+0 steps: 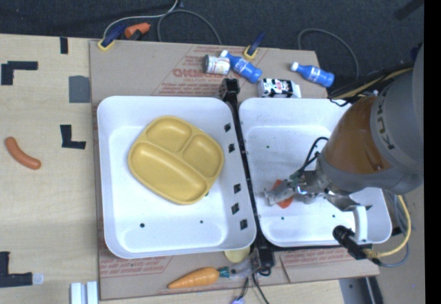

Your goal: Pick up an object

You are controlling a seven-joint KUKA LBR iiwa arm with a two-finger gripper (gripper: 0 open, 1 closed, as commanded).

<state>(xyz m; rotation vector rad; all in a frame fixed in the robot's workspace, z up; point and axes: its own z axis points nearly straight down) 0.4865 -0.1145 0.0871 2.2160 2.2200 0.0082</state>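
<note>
A small orange-red object (284, 203), too small and too covered to name, lies on the floor of the right-hand shallow white bin (289, 116), toward its left side and near the divider between the two bins. The end effector (286, 192) sits right over it, low in the bin, with grey metal parts touching or nearly touching the orange piece. Whether it is spread or pressed together cannot be told from this slanted look, nor whether the piece is between its tips or just beside them.

That uncertainty is the main risk. If the piece lies to one side of the grip line, closing would likely nudge it away or pinch only an edge, and a lift would come up bare. A small, low-lying thing on a smooth plastic floor probably slides easily, so a glancing touch could push it toward the bin wall.

The grey arm with the orange band (358, 147) fills much of the right bin, so little room is left for correction there.

Further out, the left white bin (110, 158) holds a yellow compartment plate (177, 158). Two blue-and-white bottles (313, 74) and a black-and-white carton (279, 87) lie on the table (41, 227) behind the bins, an orange carrot (194, 278) in front, all well apart from the grasp.
</note>
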